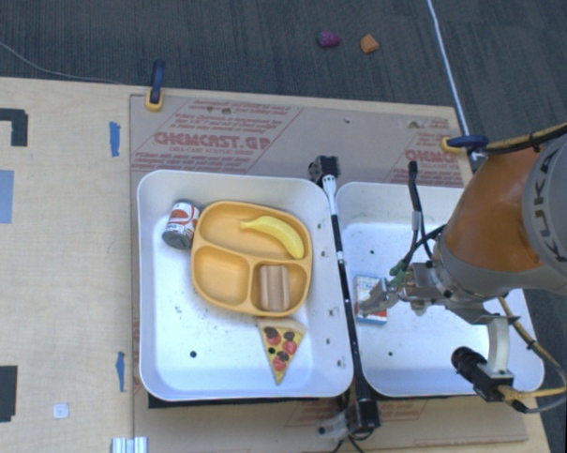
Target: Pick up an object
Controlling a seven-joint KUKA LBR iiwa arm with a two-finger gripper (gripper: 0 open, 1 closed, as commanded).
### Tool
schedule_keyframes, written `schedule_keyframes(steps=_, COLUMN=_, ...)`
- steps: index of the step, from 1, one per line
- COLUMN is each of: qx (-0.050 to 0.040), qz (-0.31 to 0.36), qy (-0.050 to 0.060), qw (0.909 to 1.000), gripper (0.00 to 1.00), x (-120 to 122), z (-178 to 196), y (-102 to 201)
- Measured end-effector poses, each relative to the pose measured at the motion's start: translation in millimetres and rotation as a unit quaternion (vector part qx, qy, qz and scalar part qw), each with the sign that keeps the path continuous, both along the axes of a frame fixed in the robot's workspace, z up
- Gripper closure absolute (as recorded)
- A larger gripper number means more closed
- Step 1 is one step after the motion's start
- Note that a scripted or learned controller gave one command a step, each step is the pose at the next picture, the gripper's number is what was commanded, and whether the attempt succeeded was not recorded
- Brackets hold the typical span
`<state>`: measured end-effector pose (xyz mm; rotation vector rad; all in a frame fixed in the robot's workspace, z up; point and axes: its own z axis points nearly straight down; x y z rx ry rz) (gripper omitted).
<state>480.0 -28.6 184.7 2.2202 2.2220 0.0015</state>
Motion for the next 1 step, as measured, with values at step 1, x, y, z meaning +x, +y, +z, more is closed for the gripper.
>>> schedule_keyframes(steps=1, qx=0.0000, qz=0.000, qy=0.000, qw=1.0000, gripper=0.00, x=0.0, z=0.0, y=0.0)
